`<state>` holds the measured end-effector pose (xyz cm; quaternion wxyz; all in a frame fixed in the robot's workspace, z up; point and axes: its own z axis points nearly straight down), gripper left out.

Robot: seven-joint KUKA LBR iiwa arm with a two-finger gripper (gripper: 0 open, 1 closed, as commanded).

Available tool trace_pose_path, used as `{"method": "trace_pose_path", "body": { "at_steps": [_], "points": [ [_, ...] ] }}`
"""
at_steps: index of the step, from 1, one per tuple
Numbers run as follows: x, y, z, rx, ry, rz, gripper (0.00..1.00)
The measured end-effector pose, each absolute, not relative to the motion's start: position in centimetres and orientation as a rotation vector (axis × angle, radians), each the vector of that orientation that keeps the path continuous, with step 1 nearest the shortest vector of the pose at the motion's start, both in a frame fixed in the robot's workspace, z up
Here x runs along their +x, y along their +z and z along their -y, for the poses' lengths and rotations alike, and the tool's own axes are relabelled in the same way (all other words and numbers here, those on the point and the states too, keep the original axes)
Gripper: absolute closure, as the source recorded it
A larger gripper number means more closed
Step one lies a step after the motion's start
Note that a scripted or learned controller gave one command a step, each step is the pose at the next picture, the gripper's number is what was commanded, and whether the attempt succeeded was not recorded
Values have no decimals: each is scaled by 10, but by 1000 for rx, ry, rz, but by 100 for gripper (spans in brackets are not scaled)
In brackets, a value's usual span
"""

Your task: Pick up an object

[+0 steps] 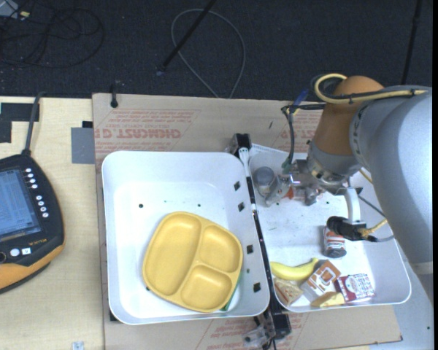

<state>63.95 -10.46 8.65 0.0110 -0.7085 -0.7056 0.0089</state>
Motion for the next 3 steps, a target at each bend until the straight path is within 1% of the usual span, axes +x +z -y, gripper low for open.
{"method": "trace_pose_path", "body": {
  "at_steps": [1, 2, 3],
  "points": [
    [597, 87, 167, -2225, 7, 2213, 0],
    [548, 88, 206, -2222, 3, 2216, 0],
    [551, 99, 205, -2221, -2, 2217, 100]
  ]
}}
